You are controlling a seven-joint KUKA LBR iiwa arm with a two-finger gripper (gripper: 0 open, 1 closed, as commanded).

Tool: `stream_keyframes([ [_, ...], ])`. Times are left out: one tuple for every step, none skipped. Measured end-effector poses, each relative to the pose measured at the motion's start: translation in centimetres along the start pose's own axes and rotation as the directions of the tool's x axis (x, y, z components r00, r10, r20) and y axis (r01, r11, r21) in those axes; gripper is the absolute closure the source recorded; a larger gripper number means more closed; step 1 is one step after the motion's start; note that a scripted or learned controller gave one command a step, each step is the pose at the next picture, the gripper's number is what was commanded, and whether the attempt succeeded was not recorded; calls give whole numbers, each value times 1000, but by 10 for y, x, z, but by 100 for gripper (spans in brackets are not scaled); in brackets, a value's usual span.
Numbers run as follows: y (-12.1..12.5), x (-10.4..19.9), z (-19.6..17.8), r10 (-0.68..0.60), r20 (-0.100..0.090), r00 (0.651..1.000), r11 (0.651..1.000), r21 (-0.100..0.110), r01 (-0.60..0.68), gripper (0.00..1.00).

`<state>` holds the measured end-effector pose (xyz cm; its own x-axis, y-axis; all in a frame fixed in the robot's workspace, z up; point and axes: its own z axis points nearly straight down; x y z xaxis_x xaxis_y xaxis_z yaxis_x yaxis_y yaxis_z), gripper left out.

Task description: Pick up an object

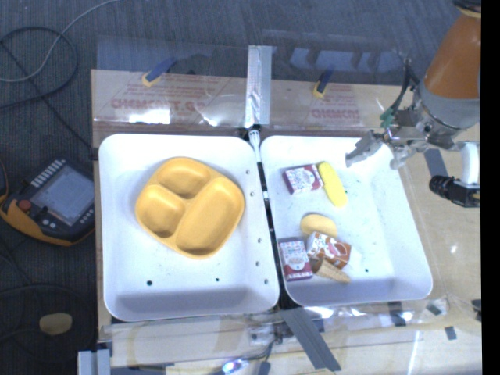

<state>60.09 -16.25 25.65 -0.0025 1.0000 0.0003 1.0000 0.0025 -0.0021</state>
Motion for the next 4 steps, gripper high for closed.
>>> stream_keyframes([
  [20, 27, 148, -9, 1, 1000, 1000, 2, 9, 0],
  [32, 6, 167, 42, 1, 999, 999, -12, -42, 0],
  [33, 7, 156, 40, 0, 999, 999, -14, -40, 100],
  [63, 83, 72, -52, 2, 999, 999, -2, 52, 100],
])
